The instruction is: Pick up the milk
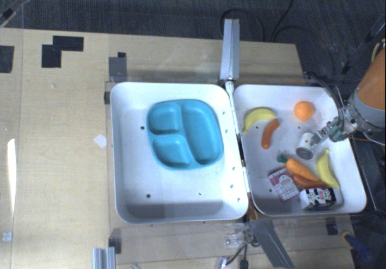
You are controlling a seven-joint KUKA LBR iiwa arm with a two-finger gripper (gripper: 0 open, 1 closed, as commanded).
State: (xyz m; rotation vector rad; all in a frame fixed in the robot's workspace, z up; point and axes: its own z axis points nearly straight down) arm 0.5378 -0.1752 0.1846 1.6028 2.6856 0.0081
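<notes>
So the milk (318,198), a small black-and-white carton, is lying at the near edge of the right bin (357,168), close to its front right corner. A red packet (283,183) is sitting just left of the milk, a carrot (300,170) is lying just above it, and a banana (327,169) is resting a little up and right of it. The gripper (311,143) is hanging well above the milk, up beyond the carrot, honestly can't tell how wide it's set. It isn't touching the milk.
</notes>
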